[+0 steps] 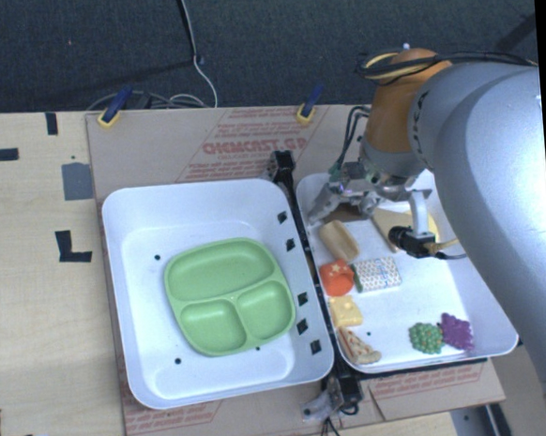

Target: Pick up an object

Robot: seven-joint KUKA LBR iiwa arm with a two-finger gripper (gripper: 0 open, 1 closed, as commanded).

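The bread roll [340,241] lies in the right bin [489,332], near its left wall, just under my gripper [335,198], so I judge it as my target. If my gripper is spread or pressed together, I cannot tell. The tomato [336,279] and the dotted block [377,273] lie close beside.

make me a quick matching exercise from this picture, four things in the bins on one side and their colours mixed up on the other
Things:
1. divided plate in the left bin
2. round tomato-like piece
3. bunch of grapes
4. bread roll

Colours:
A. purple
B. tan
C. light green
D. red-orange

Pairs: 1-C, 2-D, 3-A, 4-B
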